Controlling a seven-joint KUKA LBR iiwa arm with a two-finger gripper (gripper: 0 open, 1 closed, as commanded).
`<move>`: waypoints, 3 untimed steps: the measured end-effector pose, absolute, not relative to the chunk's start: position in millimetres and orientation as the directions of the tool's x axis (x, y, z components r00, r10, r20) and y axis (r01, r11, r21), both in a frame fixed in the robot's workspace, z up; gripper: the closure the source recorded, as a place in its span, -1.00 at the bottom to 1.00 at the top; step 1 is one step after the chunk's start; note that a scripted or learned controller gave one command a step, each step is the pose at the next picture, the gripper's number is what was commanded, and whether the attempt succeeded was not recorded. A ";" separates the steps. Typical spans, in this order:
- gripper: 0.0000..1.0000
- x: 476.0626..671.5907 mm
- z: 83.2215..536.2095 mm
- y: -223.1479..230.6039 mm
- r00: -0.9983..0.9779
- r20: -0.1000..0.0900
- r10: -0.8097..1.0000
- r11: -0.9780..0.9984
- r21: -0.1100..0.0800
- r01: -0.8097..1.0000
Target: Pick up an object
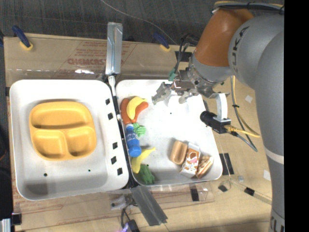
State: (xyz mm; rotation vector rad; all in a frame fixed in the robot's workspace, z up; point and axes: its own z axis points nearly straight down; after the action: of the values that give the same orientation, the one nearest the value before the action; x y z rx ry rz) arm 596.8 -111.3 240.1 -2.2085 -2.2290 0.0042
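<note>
Grey fingers of my gripper (170,94) hang over the upper part of the right bin (212,129), spread apart, nothing between them. Just left of the tips lie a toy banana (136,102) and an orange piece (131,111), overlapping; I can't name the orange one. Further down the left wall: blue bottle (132,140), partly hidden green toy (147,176). Below me sit a brown bread-like block (178,152) and a small carton (191,162). Well left, a yellow divided tray (62,128) occupies the other bin (19,144).
</note>
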 end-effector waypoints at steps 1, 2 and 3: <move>-1.00 642.2 100.8 -103.6 0.138 -0.003 0.990 -0.138 0.015 0.990; 1.00 642.0 109.3 -101.9 0.134 -0.002 0.991 -0.134 0.011 0.991; 1.00 658.7 196.4 -68.2 0.149 0.002 0.989 -0.149 0.006 0.989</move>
State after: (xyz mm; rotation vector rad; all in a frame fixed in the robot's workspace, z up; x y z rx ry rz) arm 658.7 -68.2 196.4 -2.3834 -2.0513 -0.0082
